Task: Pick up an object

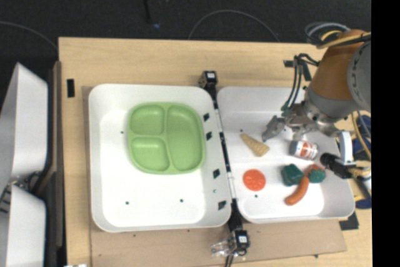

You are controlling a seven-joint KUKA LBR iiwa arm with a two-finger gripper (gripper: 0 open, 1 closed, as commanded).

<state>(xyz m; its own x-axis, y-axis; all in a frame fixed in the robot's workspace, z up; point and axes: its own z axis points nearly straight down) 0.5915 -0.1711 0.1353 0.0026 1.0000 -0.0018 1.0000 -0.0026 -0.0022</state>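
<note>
arm: grey body with an orange band point(334, 69), reaching in from the right edge and bent down over the right bin point(250, 103).
hand point(282, 125): low over the right bin's upper middle, dark fingers pointing toward the left and down; whether they are wide or narrow i cannot tell, and nothing shows between them.
tan wedge point(255, 144): just beside the hand, below and left of it, lying on the bin floor, apart from the fingers.
small can point(304, 149): near the hand, below and right of it, on its side, white with a red label.
red disc point(254, 180): well below the hand, flat on the bin floor.
green pieces point(291, 174): below the hand and to its right, touching the orange sausage point(298, 192) that lies tilted under them.
left bin point(106, 197): far left of the hand, holding a green divided plate point(166, 137).
desk point(125, 59): pale wood under both bins.
</note>
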